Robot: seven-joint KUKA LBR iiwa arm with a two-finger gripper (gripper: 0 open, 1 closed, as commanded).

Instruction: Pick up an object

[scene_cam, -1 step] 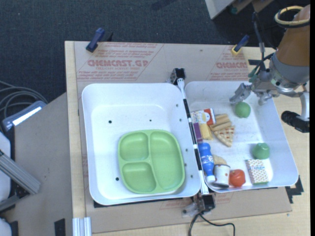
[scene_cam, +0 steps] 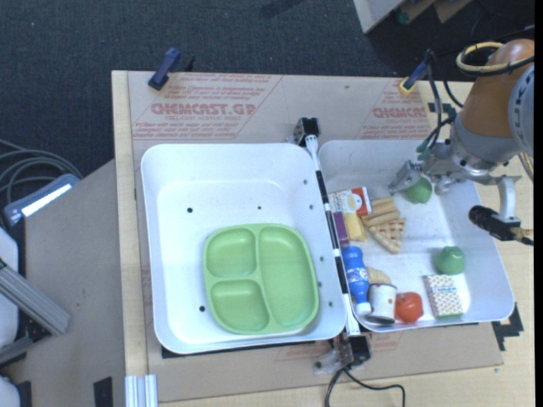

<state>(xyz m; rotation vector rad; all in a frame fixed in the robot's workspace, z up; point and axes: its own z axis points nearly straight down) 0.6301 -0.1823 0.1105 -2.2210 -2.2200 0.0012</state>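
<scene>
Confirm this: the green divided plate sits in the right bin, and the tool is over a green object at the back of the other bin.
Wrong on one point. The camera view shows the plate in the left bin, not the right. The rest stands: the tool is over a green object at the back of the other bin.

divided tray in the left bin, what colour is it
Light green tray, seen clearly in the camera view.

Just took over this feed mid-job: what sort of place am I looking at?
Probably a robotics lab's pick-and-place test bench, not a kitchen. Two white bins sit clamped on a protective-film board; toy food such as a green ball fills one, and loose cables lie on the carpet.
</scene>
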